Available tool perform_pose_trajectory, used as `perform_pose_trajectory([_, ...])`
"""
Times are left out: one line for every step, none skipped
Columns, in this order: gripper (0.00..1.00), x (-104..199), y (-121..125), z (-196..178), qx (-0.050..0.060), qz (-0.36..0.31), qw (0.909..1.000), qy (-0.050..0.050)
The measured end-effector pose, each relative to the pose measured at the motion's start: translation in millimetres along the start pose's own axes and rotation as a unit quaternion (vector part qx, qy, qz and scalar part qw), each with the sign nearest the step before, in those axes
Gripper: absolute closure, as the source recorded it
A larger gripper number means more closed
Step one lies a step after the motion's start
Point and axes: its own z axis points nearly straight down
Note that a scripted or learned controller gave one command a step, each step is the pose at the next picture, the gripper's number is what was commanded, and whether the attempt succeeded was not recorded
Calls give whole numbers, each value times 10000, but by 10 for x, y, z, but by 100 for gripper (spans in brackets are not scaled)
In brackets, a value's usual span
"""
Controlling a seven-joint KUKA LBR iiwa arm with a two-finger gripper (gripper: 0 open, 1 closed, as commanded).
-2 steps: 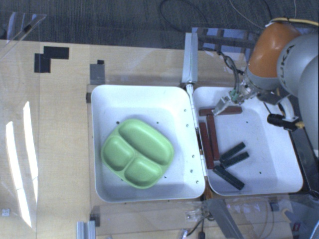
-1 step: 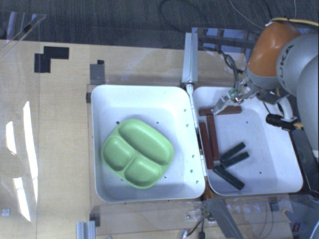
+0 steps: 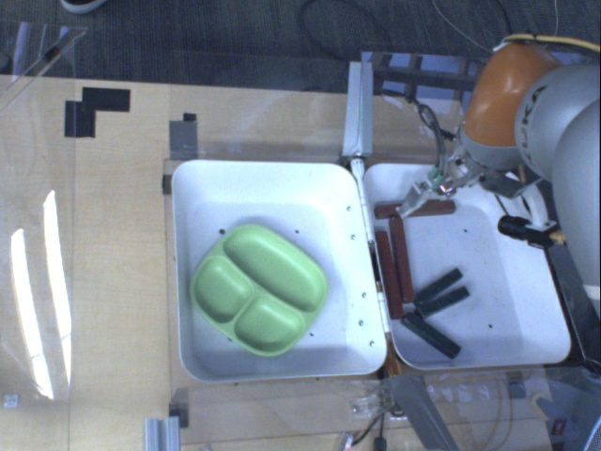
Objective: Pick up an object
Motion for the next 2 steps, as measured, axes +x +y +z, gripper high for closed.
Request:
perform_pose_trajectory([100,3,63,-150,-109,-29,9999,-50])
perform_pose_trajectory([0,64,55,-125,-40,-49,10000,36])
